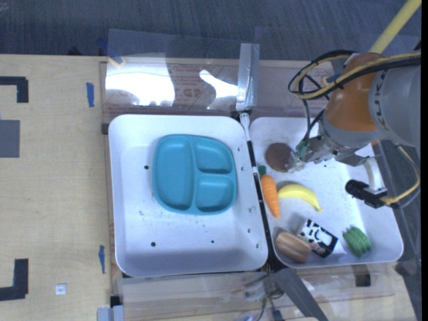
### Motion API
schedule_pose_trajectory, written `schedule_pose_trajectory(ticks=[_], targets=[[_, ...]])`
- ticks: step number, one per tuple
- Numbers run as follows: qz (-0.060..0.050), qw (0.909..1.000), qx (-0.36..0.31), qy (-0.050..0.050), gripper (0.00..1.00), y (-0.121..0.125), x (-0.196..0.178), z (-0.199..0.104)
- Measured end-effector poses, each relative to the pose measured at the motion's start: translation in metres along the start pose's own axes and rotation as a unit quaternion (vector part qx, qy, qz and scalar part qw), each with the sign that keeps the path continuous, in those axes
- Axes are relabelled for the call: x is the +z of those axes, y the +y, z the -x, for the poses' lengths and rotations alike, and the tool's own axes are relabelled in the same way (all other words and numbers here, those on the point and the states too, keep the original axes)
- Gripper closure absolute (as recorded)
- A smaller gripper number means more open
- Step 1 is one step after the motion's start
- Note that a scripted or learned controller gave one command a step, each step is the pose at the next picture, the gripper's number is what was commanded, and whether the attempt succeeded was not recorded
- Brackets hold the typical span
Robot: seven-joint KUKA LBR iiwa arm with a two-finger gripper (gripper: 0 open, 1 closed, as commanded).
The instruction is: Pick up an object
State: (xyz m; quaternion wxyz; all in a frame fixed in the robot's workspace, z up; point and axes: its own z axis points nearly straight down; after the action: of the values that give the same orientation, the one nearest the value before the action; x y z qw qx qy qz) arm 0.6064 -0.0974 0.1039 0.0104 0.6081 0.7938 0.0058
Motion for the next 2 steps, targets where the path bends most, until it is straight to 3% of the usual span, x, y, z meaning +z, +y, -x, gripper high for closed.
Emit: schedule_pose_trajectory(ticks=[1,2], targets=[[-0.001,1.0000,0.000,0.000,0.00,-0.001,0.001,0.000],[-0.006,0.9962,-0.086,0.004,0.00,0.024,-0.084,-0.027]])
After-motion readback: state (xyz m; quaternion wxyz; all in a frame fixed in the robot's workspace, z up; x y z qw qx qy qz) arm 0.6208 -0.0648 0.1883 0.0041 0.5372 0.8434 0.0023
